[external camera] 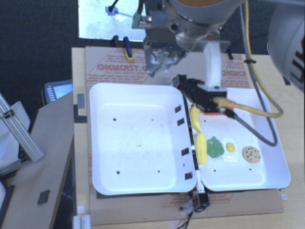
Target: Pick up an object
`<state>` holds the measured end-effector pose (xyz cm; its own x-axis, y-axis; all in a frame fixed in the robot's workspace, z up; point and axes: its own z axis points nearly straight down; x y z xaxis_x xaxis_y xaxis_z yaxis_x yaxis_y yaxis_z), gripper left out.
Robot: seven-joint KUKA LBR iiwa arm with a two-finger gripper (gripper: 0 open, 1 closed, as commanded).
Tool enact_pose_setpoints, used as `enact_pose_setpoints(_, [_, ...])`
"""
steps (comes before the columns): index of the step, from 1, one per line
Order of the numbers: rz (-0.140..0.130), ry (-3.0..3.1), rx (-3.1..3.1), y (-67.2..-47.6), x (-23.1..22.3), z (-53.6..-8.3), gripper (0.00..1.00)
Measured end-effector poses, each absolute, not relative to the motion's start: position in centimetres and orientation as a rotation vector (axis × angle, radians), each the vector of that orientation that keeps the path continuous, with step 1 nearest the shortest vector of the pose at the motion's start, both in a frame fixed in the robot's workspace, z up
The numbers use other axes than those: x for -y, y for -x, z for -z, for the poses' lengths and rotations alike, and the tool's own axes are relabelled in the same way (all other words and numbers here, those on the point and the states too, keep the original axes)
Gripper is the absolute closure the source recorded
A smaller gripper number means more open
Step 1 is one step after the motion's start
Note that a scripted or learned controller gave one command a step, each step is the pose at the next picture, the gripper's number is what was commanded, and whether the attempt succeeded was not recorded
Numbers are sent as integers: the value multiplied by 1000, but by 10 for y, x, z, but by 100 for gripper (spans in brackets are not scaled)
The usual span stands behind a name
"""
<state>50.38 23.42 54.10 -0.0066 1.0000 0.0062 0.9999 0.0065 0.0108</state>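
Pincer [159, 63] hangs above the far edge of the left bin [102, 175], up by the cardboard sheet [119, 68] under both bins, and its tip is a blur of metal, so I cannot tell how it is set. Nothing visible is caught in it, so my read is the pick has not happened yet: no object lifted, the whole grab to come.

Now the count. Two white bins side by side. Over in the right bin [276, 175], four small things sit near its front edge: a yellow banana [201, 147] lying along the wall shared with the left bin, a green leafy piece [215, 148] touching it, a fried egg [229, 149] just beside that, and a cookie [251, 154] nearest the right wall. One more yellow piece [195, 118] lies further back along the shared wall; hard to say what it is.

All candidates are well apart from the pincer, across the divide.
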Motion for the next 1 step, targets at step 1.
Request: enact_pose_setpoints(1, [-1,-2215,-2229,-486,-234,-526,100])
